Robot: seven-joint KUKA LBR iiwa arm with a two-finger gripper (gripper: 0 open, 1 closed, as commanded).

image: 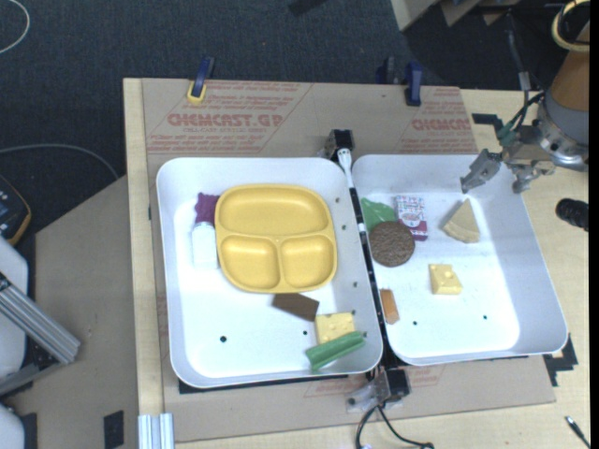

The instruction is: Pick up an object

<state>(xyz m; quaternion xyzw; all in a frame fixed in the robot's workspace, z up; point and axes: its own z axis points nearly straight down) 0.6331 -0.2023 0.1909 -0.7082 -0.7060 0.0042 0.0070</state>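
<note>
My gripper (498, 178) hangs open over the far right part of the right bin (524, 251), with nothing between its fingers. Just below and left of it lies a tan wedge (460, 223). Further left in this bin are a white and pink packet (410, 215), a green piece (377, 212) and a round brown cookie (391, 244). A yellow block (445, 279) and a small orange stick (388, 305) lie nearer the front.
The left bin (178, 288) holds a yellow divided plate (276, 237), a purple and white bottle (203, 227), a brown slab (297, 304), a yellow cheese block (335, 326) and a green pod (335, 349). Clamps sit on the board's far edge.
</note>
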